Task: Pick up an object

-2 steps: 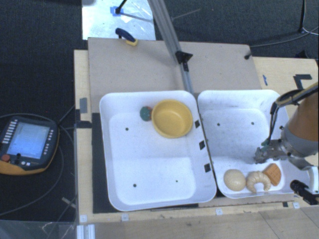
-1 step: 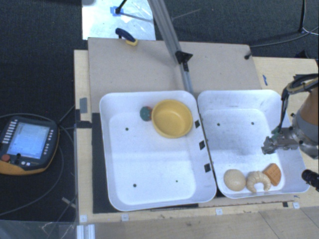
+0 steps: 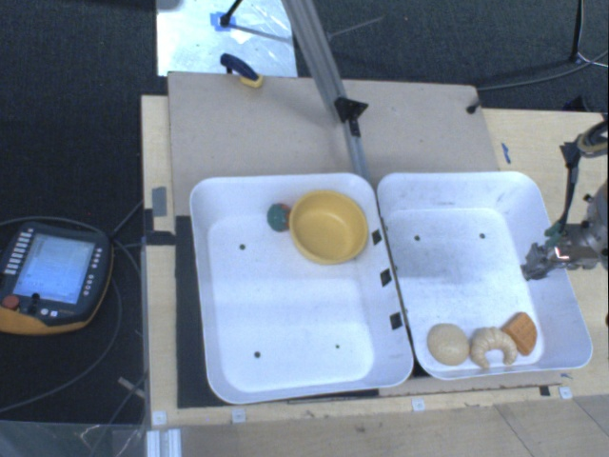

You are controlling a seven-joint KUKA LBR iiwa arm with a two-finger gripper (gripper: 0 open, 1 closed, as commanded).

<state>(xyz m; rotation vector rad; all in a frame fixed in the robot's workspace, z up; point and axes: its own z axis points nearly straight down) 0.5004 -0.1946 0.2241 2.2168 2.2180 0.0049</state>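
Observation:
In the right bin [image 3: 457,208], three food items lie along the near edge: a round cream bun [image 3: 447,344], a pale croissant [image 3: 495,347] and an orange cracker [image 3: 520,332]. The left bin [image 3: 228,303] holds a yellow bowl [image 3: 328,227] with a small dark green ball [image 3: 278,217] touching its left side. My gripper [image 3: 544,258] hangs at the right bin's right wall, above and to the right of the cracker, with nothing visible in it.
A slanted metal pole [image 3: 324,65] crosses the cardboard sheet behind the bins. A teach pendant [image 3: 48,276] lies on the floor at the left. A yellow and blue clamp [image 3: 243,69] sits at the cardboard's far corner.

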